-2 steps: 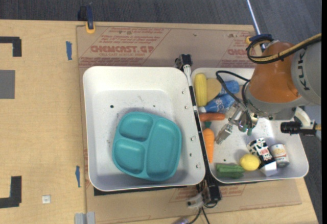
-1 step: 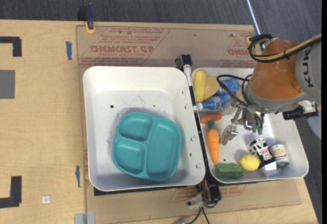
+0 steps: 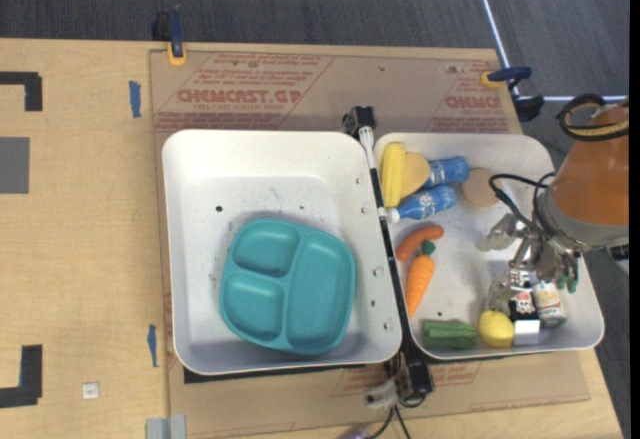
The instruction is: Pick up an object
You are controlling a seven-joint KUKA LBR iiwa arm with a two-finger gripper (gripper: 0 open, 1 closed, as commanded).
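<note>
Toys: two carrots (image 3: 419,267), two bottles (image 3: 437,184), lemon (image 3: 496,328).

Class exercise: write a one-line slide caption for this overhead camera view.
Gripper lowered into the right bin near a lemon, with carrots alongside; teal divided plate in the left bin.

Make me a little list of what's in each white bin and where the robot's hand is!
left bin: teal tray with three sections
right bin: corn, two blue bottles, two carrots, green veggie, lemon, small box
far corner of right bin: a tan thing, partly hidden
gripper: low in the right bin, above the lemon and box
fingers: too cluttered to tell
held: nothing seen between the fingers
</note>
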